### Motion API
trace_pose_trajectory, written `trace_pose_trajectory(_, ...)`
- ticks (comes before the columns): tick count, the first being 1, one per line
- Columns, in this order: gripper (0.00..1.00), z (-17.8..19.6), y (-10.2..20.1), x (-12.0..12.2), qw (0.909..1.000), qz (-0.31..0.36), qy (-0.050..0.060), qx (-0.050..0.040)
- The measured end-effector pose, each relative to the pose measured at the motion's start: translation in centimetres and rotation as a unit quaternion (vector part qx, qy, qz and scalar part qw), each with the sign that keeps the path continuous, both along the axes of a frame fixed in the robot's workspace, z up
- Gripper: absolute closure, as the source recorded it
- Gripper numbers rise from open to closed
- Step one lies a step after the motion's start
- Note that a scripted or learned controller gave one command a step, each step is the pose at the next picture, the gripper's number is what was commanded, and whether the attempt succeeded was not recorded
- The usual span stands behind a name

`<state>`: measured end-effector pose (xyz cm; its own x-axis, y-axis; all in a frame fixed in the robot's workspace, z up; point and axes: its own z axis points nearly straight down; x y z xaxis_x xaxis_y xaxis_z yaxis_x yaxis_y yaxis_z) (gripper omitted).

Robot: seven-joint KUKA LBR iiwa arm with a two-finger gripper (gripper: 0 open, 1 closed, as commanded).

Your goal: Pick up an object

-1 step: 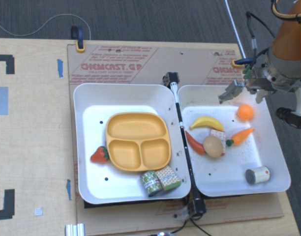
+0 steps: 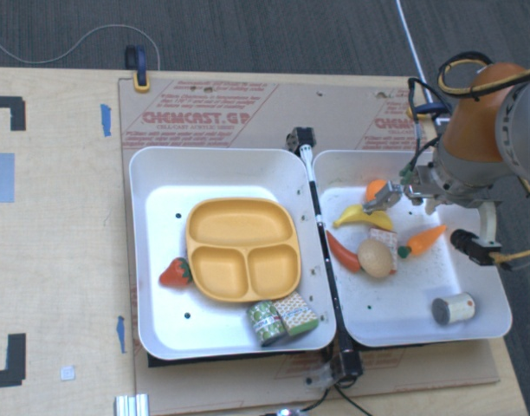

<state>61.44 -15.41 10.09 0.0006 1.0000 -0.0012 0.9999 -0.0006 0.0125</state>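
Reach stage: gripper (image 2: 388, 194) poised over the curved yellow plastic banana (image 2: 363, 217).
Finger state unreadable (cannot tell); descent and closing judged next.

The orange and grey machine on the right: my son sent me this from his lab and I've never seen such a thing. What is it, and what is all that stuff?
That is a robot arm, seen from one fixed camera above the bench, looking down at a slant. Its job is to pick up an object. Its gripper hangs low over the right bin, just above a toy banana. I cannot tell whether it holds anything. That bin also has a red chili, a carrot, an egg-like ball and a small grey cylinder. The left bin holds a yellow divided plate, a strawberry and two small patterned packets.
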Motion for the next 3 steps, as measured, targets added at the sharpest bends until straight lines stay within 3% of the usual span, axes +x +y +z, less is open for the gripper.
trace_pose_trajectory(1,0.00,-1.3,3.0,-6.7,1.0000,0.000,0.004,-0.0001)
trace_pose_trajectory(3,0.00,-1.1,5.3,-13.0,1.0000,-0.005,-0.005,-0.0067)
